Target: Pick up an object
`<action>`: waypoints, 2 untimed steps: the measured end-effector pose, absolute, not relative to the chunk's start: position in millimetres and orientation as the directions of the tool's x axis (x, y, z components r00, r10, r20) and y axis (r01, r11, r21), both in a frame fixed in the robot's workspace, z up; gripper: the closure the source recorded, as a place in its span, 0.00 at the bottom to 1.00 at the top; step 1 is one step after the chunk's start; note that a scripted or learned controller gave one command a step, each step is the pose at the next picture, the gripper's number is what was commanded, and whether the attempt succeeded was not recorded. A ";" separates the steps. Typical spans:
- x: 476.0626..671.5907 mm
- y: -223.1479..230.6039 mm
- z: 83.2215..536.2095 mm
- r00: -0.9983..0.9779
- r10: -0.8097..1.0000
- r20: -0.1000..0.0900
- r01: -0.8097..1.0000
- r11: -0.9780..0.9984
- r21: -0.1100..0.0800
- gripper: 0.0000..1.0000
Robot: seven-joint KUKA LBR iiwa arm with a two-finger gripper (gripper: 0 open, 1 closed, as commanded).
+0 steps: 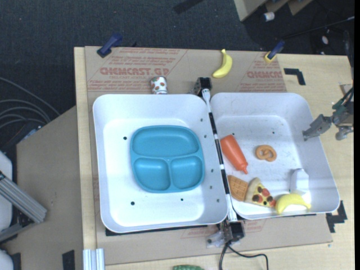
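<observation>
**End effector at right bin's outer rim**

End effector [329,126] over right bin [281,103] far edge; fingers spread apart, holding nothing. Inside that bin: orange bottle [234,153], pretzel [265,152], pizza slice [252,190], banana [291,202]. Left bin [112,108] carries blue divided tray [166,157]. Second banana [223,65] on table [135,69].

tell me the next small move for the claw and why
Probably swing the claw left, over the right bin, toward the pretzel. The claw sits at that bin's right rim and holds nothing, while the pretzel lies alone on bare floor, apart from the orange bottle and the pizza slice, so it seems the easiest grab.
</observation>
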State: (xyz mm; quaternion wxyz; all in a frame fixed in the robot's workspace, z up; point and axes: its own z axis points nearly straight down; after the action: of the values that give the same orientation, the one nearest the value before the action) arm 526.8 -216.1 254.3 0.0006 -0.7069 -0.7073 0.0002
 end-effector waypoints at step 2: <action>629.5 -116.7 84.0 -0.001 1.000 0.001 1.000 0.001 0.000 0.00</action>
State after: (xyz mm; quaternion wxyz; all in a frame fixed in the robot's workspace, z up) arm 629.5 -116.7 84.0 0.0006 -0.7067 -0.7075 -0.0004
